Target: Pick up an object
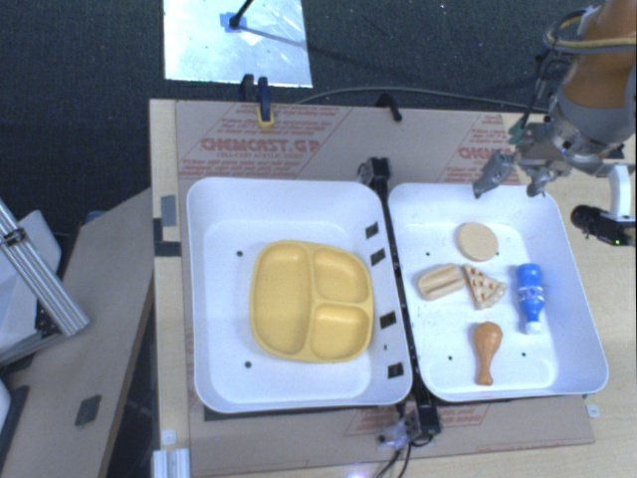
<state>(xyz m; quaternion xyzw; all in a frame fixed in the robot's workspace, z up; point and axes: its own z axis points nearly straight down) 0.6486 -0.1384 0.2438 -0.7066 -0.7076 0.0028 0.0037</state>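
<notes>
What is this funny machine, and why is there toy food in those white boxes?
The grey and orange thing at the top right is a robot arm. At its end is a gripper, two fingers that work like a pincer. They are spread open and hold nothing, hovering over the back edge of the right bin. One camera above the bench took this picture, looking down at a slant. That bin holds toy food: a round cookie, a bread roll, a pizza slice, a chicken drumstick and a blue bottle. The left bin holds a yellow divided plate. The robot's job is to pick up one thing.
</notes>
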